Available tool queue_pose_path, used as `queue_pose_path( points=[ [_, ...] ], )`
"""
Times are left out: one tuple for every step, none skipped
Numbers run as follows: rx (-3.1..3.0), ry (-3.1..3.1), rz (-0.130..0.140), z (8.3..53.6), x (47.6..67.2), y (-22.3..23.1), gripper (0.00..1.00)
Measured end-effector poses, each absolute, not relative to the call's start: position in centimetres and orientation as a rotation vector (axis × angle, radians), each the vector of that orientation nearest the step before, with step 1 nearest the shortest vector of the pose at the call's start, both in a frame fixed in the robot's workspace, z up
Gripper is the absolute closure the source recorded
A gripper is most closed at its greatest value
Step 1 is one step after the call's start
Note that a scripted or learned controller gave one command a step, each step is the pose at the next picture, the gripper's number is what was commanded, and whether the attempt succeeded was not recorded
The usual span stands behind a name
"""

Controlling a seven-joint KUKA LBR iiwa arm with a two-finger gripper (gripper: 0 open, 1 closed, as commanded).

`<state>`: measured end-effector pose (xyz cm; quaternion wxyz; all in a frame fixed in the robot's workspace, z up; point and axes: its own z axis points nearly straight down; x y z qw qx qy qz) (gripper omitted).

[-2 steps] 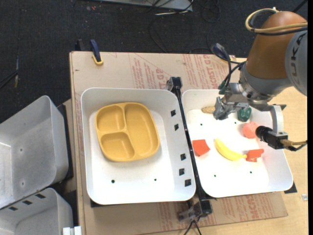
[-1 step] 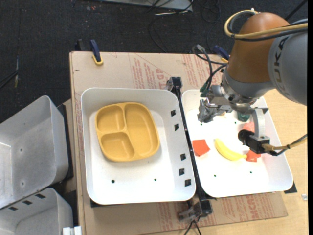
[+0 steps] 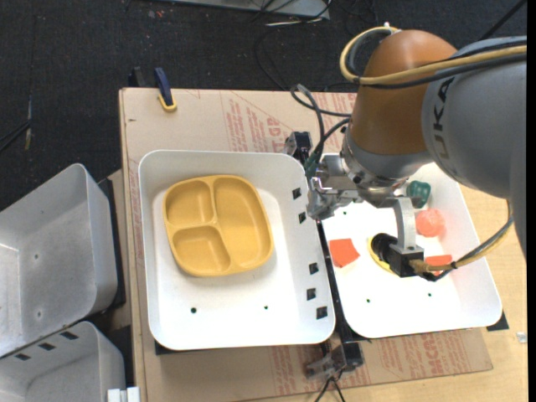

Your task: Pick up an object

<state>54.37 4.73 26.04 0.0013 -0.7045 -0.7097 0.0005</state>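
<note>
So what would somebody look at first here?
Probably the big grey robot arm with its orange band, looming over the right white bin. Next, the bright yellow plastic plate with three compartments, lying in the left white bin. A flat orange square and a pink lump lie in the right bin near the arm.
</note>
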Motion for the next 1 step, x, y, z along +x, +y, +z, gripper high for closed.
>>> queue_pose_path(
  points=[
    [-2.213,-2.227,0.002,25.81,53.29,9.93,1.0]
  ],
)
